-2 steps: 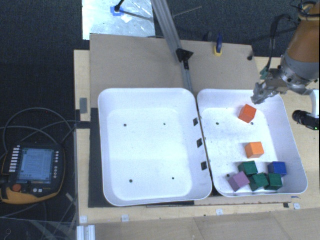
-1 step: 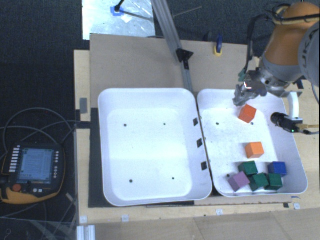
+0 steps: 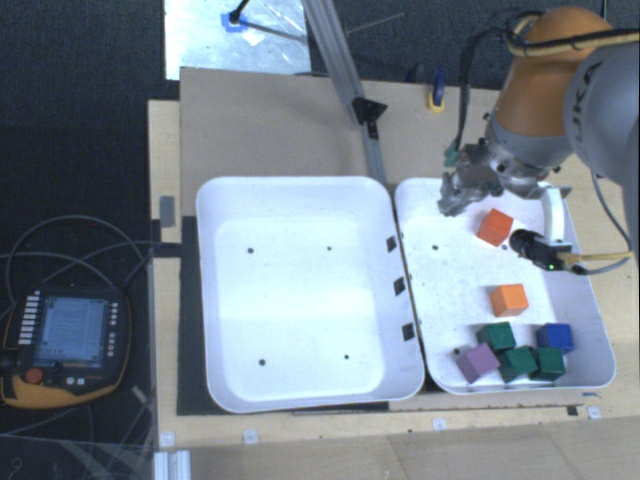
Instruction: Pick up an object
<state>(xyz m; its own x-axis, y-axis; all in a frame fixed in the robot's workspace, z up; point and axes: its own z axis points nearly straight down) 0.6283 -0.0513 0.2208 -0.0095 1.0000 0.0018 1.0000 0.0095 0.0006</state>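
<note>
From the fixed camera above, the bench (image 3: 270,128) is a tan board, set on a dark blue-black floor covering. A shiny silver sheet (image 3: 235,23) lies at the top behind the bench, with a small blue mark on it. A grey metal strut (image 3: 340,58) slants down from the top toward the seam between the two bins, with a black clamp partway along it. At the far left, on the dark floor, a teach pendant (image 3: 65,353) with a lit screen and an orange-yellow underside rests among looping black cables; any writing on it is too small to read. No brand or label can be read anywhere.

The left bin (image 3: 215,268) is white and shallow, showing a few small dark dots on its floor. The right bin (image 3: 430,288) touches it along the middle edge, where small black clips sit.

In the right bin, one orange cube (image 3: 494,227) lies near the far side, just beside the gripper (image 3: 458,200). A second orange cube (image 3: 508,299) sits toward the middle. At the near right corner cluster a purple cube (image 3: 478,361), three green cubes (image 3: 496,335) and a blue cube (image 3: 555,337).

The grey arm (image 3: 590,88) with its orange band reaches in from the right, the gripper low over the far end of the right bin. Whether it is released or clenched cannot be told.
</note>
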